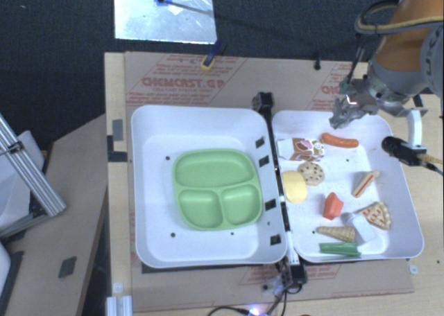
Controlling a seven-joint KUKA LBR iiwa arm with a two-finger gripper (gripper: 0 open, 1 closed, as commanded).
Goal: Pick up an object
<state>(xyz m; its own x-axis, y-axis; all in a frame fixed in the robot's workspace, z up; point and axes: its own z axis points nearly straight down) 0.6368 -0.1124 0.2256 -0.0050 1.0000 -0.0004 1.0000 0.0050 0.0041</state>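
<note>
While tool [345, 115] grip is unclear, green tray [216, 197] in left bin [149, 169], toy foods in right bin [402, 190]

Red, upside-down lettering on the cardboard sheet [182, 77] under the bins, possibly "CHEMCAST GP", otherwise illegible.

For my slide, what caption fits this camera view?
Gripper hovers by the sausage in the toy-food bin; green tray next door.

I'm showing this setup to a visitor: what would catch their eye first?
Probably the green divided tray sitting alone in the left bin. Next, the scatter of toy foods in the right bin, like the sausage and pizza slice, with the gripper hovering at its far edge.
</note>
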